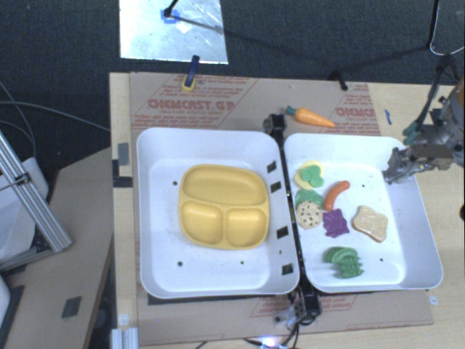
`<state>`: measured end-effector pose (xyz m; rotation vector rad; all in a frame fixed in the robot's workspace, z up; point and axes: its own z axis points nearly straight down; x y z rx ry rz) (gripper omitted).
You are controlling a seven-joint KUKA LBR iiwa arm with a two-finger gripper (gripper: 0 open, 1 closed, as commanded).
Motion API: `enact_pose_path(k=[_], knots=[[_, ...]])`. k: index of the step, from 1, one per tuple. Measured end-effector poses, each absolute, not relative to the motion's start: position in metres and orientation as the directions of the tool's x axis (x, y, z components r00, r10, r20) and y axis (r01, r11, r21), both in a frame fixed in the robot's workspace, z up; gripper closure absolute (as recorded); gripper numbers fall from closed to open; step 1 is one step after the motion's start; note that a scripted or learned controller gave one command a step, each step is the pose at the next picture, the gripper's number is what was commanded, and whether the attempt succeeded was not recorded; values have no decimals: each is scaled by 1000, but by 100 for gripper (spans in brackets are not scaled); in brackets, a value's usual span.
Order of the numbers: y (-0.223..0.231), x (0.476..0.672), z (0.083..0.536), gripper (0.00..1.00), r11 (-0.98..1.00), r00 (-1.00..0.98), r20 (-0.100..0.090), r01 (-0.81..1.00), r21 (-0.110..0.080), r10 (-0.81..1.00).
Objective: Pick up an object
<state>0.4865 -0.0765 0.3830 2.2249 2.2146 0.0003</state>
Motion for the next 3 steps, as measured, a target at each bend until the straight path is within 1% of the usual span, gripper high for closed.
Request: enact_pose_path(k=[1,2,3], knots=[[-108,492,362,100,-2,2,-1,1000,1,1000],[-182,484,279,100,-7,7,-2,1000,-6,1000],[-178,487,283,0,2,-2,-1,1000,2,1000]])
